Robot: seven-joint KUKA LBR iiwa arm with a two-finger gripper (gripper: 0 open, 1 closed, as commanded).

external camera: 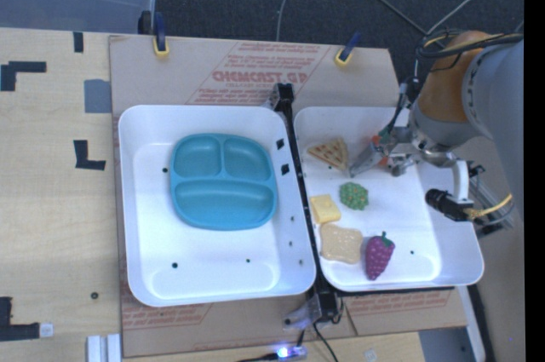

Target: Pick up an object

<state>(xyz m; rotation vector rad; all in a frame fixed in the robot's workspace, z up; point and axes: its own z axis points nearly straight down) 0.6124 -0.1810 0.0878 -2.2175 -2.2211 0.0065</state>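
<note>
While the claw (385, 158) hangs low in the right bin (443, 254), its finger gap cannot be told.
Just left lies a waffle wedge (330, 152); nearer the camera sit broccoli (354, 196), cheese cube (324, 208), toast (341, 243) and an upright purple berry (378, 255).

Five play foods lie in the right bin (443, 262): waffle wedge (330, 153), broccoli (354, 196), cheese (324, 209), toast (341, 243), purple berry (378, 255).

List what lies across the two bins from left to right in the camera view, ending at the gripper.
Blue divided plate → yellow cheese cube → green broccoli piece → purple berry → gripper. The waffle wedge and the bread slice overlap the cheese cube's span, so I leave them out.
</note>
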